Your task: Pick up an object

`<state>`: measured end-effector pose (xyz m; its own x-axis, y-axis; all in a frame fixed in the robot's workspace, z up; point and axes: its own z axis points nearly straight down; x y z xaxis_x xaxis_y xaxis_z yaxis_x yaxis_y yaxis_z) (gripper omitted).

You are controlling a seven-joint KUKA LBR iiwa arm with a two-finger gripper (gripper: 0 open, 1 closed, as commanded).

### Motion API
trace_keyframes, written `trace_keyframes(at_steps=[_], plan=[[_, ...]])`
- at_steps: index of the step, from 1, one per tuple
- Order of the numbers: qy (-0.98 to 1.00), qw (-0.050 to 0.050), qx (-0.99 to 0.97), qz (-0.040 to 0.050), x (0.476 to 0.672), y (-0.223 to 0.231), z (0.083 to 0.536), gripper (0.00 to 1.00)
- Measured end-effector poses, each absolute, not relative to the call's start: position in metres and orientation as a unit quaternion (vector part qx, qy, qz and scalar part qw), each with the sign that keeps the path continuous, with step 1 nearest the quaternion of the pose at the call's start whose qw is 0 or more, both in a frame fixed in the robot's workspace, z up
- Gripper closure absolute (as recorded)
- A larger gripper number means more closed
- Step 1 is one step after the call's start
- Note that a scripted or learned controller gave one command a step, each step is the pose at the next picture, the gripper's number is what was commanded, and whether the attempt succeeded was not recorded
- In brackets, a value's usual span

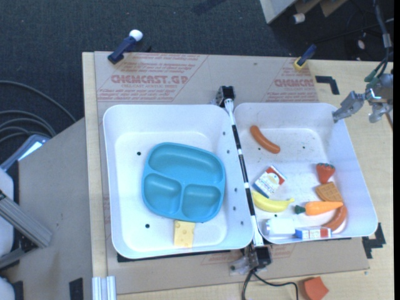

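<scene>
The right bin (pixel 350 144) holds several toy foods: a reddish sausage (pixel 265 139) at the back, a small white carton (pixel 270 181), a banana (pixel 270 202), a carrot (pixel 319 208), a strawberry (pixel 324 171), a brown cracker (pixel 329 192), a second sausage (pixel 339 219) and a white tube (pixel 294 231) along the front wall. My gripper (pixel 365 102) hangs at the view's right edge, above the bin's back right corner and apart from all of them. Nothing is seen held in it.
The left bin (pixel 119 167) holds a blue divided plate (pixel 184 181) and a yellow cheese slice (pixel 184 233) in front of it. A black divider (pixel 237 152) runs between the bins. Blue clamps (pixel 125 45) sit at the bench's back edge. An orange block (pixel 314 287) lies on the bench front.
</scene>
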<state>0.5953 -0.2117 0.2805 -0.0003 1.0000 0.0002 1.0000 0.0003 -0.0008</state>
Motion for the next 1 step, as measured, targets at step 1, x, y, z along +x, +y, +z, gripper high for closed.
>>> trace_keyframes(at_steps=[1], plan=[[-0.708,0.002,-0.707,0.0005,0.6351,-0.1621,0.1563,0.0]])
